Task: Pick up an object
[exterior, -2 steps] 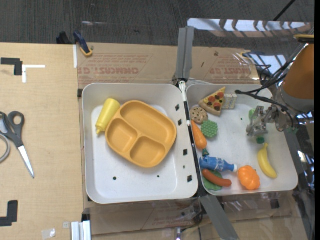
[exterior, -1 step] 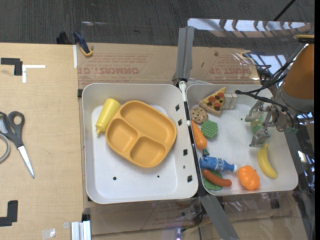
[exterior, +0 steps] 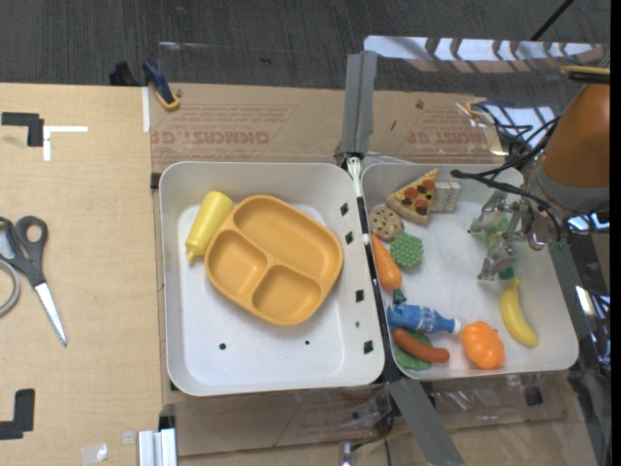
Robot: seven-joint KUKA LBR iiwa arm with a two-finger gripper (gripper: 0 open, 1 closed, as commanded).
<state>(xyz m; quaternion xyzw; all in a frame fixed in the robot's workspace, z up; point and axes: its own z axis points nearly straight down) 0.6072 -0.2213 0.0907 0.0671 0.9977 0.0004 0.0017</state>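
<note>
The right bin (exterior: 558, 357) has bare floor through its middle, between the green scrubber (exterior: 408, 250) and the banana (exterior: 518, 314). Toys crowd its left wall and front edge. In the left bin (exterior: 184, 357), the yellow tray (exterior: 275, 258) leaves the front strip free.

There are two bins (exterior: 184, 357). One tray (exterior: 274, 258) and one yellow bottle (exterior: 207, 222) sit in the left bin. The right bin has one banana (exterior: 517, 314), one orange (exterior: 483, 345), one carrot (exterior: 386, 263), one cookie (exterior: 385, 223), one pizza slice (exterior: 415, 197) and one blue bottle (exterior: 422, 318). One pair of scissors (exterior: 34, 270) lies on the desk (exterior: 78, 357).
</note>
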